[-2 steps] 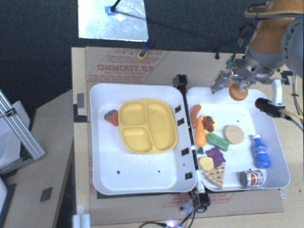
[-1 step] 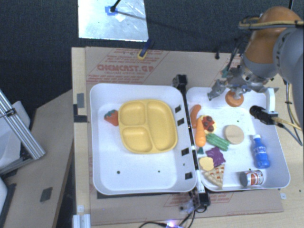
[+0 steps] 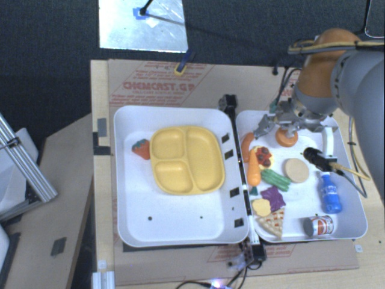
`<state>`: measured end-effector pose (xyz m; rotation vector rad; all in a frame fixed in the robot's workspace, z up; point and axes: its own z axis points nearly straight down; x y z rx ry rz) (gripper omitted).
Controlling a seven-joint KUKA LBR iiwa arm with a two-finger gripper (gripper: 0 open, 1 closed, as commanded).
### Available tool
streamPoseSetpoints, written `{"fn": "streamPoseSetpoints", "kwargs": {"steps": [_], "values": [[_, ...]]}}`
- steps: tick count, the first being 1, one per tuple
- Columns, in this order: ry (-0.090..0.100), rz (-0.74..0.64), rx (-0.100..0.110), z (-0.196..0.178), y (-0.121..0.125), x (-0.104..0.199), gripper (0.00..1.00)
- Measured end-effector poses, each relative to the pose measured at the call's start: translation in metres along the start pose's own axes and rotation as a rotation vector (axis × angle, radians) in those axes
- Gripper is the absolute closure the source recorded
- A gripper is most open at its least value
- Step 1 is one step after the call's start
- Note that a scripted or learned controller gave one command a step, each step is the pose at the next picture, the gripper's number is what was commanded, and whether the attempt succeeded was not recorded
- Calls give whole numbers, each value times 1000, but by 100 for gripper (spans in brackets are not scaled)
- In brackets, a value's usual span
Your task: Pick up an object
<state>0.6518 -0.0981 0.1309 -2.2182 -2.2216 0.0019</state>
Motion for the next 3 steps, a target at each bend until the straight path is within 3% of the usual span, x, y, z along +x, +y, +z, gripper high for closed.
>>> {"fn": "streamPoseSetpoints", "kwargs": {"steps": [1,2,3], "values": [[-2,0,-8,33,2,-1,0],[-2,0,-8,24,2,0,100],[-2,-2,-11,-36,13,-4,100]]}}
